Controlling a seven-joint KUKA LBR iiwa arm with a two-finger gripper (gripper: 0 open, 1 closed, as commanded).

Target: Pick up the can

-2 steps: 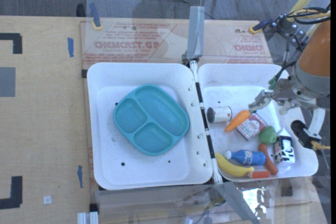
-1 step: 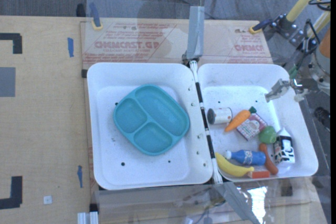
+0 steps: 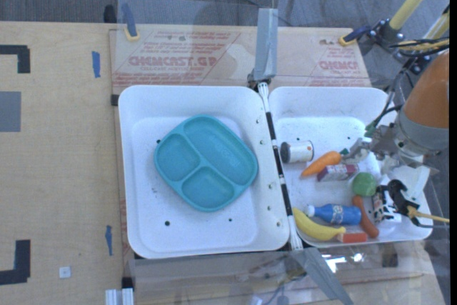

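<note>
Sideways lies one can (image 3: 297, 151), long axis left-right, dark end leftward; one carrot (image 3: 321, 162), one banana (image 3: 313, 227); gripper (image 3: 359, 147) state unreadable.

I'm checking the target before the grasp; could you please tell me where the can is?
In the camera view, the can lies on its side in the right bin, near its left wall, just left of the carrot.

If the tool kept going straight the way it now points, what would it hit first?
Probably the orange carrot, just left of the tool; the small white can lies further on. Depth is unclear.
</note>
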